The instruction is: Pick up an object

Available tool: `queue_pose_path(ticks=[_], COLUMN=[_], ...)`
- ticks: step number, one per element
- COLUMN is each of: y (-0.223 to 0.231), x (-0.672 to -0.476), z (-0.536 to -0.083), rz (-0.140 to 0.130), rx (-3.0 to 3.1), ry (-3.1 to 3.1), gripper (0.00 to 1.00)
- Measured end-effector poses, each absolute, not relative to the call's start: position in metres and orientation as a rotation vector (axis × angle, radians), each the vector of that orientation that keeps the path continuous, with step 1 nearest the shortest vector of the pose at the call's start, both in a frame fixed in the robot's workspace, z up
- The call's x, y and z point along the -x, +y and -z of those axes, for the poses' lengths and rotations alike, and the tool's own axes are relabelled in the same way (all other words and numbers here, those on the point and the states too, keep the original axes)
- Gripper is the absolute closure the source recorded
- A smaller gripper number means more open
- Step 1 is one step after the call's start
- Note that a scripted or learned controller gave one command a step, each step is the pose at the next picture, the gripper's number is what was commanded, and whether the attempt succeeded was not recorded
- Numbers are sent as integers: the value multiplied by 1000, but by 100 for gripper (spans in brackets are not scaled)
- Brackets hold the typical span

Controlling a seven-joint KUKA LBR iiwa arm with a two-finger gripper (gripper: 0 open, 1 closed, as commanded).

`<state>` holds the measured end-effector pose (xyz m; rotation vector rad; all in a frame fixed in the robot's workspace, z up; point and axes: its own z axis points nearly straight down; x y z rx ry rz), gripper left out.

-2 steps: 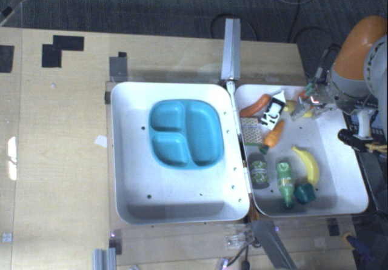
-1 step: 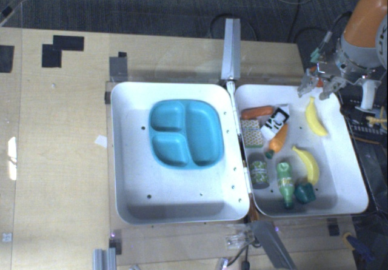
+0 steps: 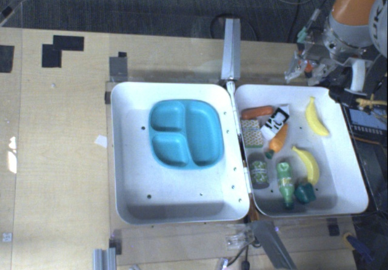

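- The gripper [image 3: 305, 67] is seen at the upper right, above the far rim of the right bin [image 3: 357, 193]; whether it is released or clenched cannot be told, and nothing is seen held in it.
- The arm [image 3: 359, 2], grey with an orange band, is seen entering from the upper right corner.
- A blue divided plate [image 3: 185, 133] is seen lying flat in the left bin [image 3: 130, 159].
- In the right bin, two bananas are seen: one [image 3: 316, 117] near the far right, another [image 3: 307, 163] lower down.
- A sausage [image 3: 257, 112], a carrot [image 3: 278, 138] and a black-and-white card [image 3: 276, 119] are grouped near the bin's far left.
- A green bottle [image 3: 285, 184] and a dark green can [image 3: 259, 171] are seen near the front.
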<state>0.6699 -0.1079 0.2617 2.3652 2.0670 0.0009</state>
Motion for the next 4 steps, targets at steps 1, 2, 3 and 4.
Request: queue_pose_path(ticks=[1, 2, 3, 4], y=[-65, -7, -8, 1], x=[-670, -669, -669, -644], z=[-269, -272, -273, -237], rz=[2, 3, 3, 2], rx=[-2437, -2509, -2508, -2403], ry=[1984, 1893, 1893, 2026], gripper=[100, 100, 0, 0])
